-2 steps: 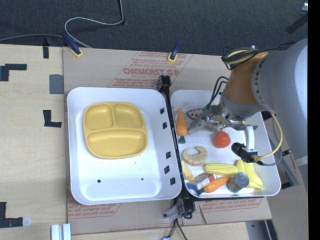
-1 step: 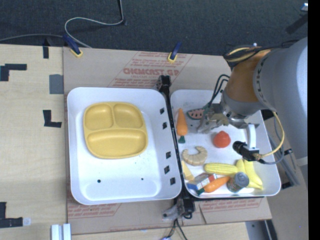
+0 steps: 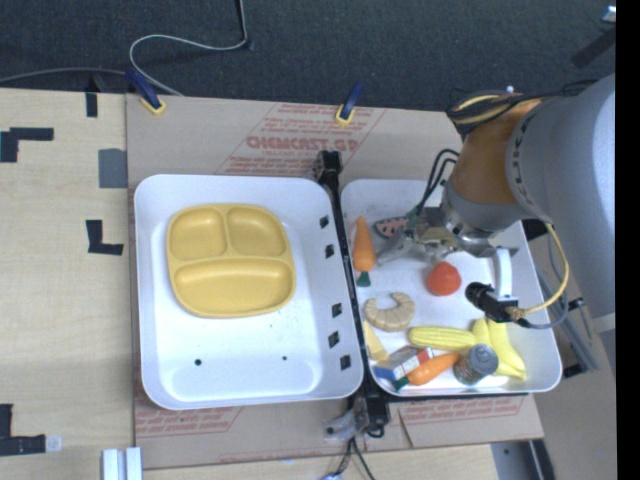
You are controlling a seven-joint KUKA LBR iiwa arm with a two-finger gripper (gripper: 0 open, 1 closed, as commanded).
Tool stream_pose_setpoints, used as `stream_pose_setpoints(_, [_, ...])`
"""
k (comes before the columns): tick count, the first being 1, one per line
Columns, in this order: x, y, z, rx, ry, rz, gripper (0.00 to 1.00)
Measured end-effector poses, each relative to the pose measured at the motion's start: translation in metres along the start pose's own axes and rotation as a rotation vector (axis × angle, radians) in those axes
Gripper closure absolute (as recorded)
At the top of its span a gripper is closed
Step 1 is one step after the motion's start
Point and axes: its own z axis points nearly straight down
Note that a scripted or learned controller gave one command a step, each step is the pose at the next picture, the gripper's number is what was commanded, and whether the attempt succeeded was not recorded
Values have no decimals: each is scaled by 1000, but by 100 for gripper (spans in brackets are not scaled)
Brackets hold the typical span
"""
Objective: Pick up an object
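The right bin (image 3: 545, 368) holds several toy foods. An orange carrot (image 3: 363, 247) lies by its left wall. A red tomato (image 3: 443, 279) sits mid-bin, with a beige croissant-like piece (image 3: 390, 311) to its lower left. Along the front lie a yellow corn cob (image 3: 442, 338), a banana (image 3: 503, 351), a small carrot (image 3: 432, 368) and a grey round piece (image 3: 478, 361). My gripper (image 3: 397, 230) is low in the bin's upper part, just right of the big carrot and up-left of the tomato. I see nothing clearly held in it.
The left bin (image 3: 160, 358) bears a yellow divided plate (image 3: 231, 258). The grey arm with its orange band (image 3: 490, 158) covers the right bin's upper right corner. A black cable (image 3: 520, 313) loops over the bin's right side. Cardboard lies under both bins.
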Motion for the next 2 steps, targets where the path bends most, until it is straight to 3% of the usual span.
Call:
stream_pose_setpoints(1, [1,0,-9,1,1,-1,100])
stream_pose_setpoints(2, [44,60,-107,0,1,-1,100])
